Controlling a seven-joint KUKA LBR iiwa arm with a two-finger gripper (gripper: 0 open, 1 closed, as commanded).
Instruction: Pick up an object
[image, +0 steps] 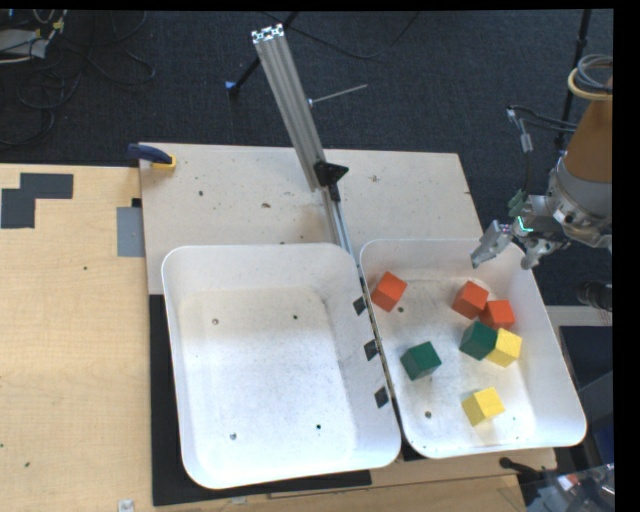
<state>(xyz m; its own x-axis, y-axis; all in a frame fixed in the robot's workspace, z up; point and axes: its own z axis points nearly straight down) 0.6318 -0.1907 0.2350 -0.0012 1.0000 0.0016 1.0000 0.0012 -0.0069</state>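
Dark carpet surrounds the bench (400, 190), which carries two white bins side by side; the end effector (508, 247) hovers with its fingers spread apart and nothing between them over the far rim of the right bin (560, 420). Nearest to it, toward the camera and slightly left, lies an orange cube (470, 298), probably the easiest pick. I count six cubes here: three orange, two green, two yellow minus none—three orange, two green... rather, three orange, two green and two yellow would be seven; I see three orange, two green, two yellow.

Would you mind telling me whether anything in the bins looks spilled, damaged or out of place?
Nothing stands out. All six blocks lie inside the right bin; four of them, two orange, a green and a yellow, crowd together near its right wall. The claw hangs open above the bin's far rim.
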